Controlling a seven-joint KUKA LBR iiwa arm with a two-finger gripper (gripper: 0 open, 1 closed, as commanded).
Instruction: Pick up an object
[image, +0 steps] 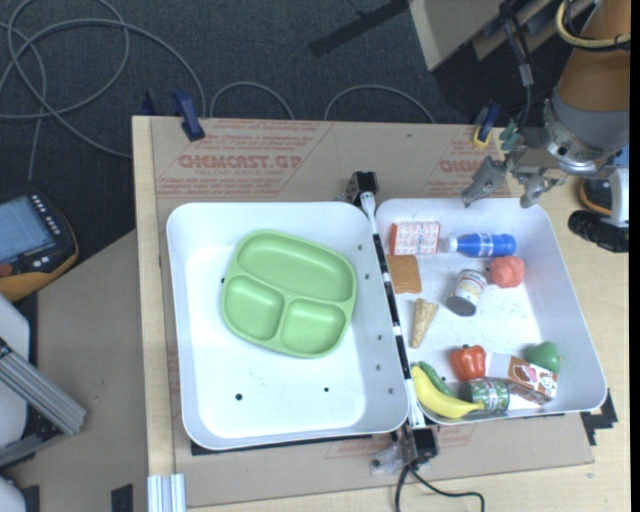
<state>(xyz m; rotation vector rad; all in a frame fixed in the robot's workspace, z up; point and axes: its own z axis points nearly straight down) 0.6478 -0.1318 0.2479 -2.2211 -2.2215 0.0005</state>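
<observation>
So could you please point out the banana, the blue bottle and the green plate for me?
banana (440, 397): camera view, middle of its curve.
blue bottle (486, 243): camera view, its blue body.
green plate (290, 262): camera view, its large compartment.

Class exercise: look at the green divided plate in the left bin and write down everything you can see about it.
The light green plastic divided plate is a rounded rectangle with three recessed compartments: one long one along its far side and two smaller ones on the near side. It looks smooth and matte, with nothing in it. It lies flat, right side up, turned slightly askew, on the floor of the left shallow white bin, toward the far half. It touches only the bin floor.
</observation>
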